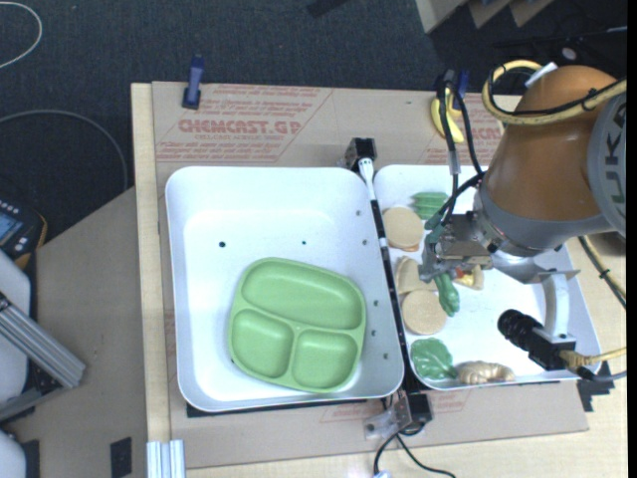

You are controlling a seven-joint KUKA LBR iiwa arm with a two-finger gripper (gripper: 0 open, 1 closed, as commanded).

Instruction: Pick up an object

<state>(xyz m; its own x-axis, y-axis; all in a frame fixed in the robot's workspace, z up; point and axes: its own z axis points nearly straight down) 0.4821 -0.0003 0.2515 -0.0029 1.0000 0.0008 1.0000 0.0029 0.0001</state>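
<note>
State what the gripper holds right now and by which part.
Cannot be told. The gripper sits low in the right bin over a green piece beside tan round pieces; no hold is visible.

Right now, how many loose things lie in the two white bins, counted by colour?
Green: 4 (divided plate, leafy piece near the top, pod-like piece by the claw, round piece at the bottom)
Tan or beige: 4 (three round pieces, knobbly piece)
Total: 8 visible; the arm may hide more.
</note>
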